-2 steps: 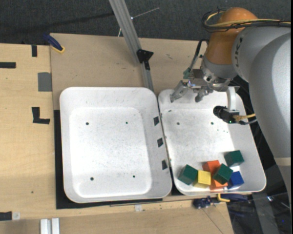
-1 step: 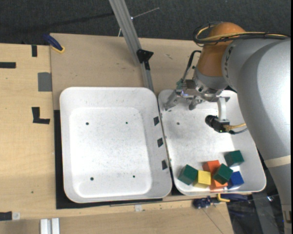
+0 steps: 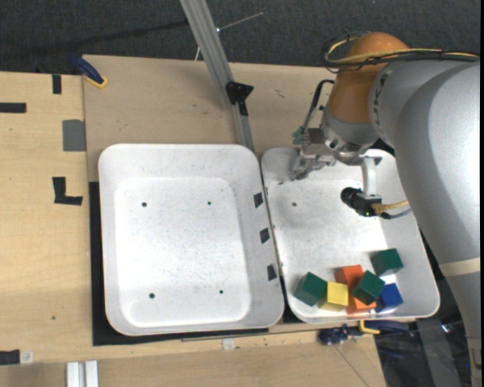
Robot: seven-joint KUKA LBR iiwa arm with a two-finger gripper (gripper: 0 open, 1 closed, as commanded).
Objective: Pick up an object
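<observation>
Blocks (image 3: 351, 287) lie clustered at the near end of the right bin (image 3: 315, 216): a green one (image 3: 311, 288) at the left touching a yellow one (image 3: 336, 295), then orange (image 3: 351, 276), a second green (image 3: 369, 285) and blue (image 3: 390, 296), with a third green (image 3: 386, 260) just beyond. The gripper (image 3: 306, 161) hangs over the far end of that bin, well apart from them, with nothing seen in it, and whether it is released or clenched I cannot tell. The left bin (image 3: 113, 216) sits beside it on the bench (image 3: 32, 240).
</observation>
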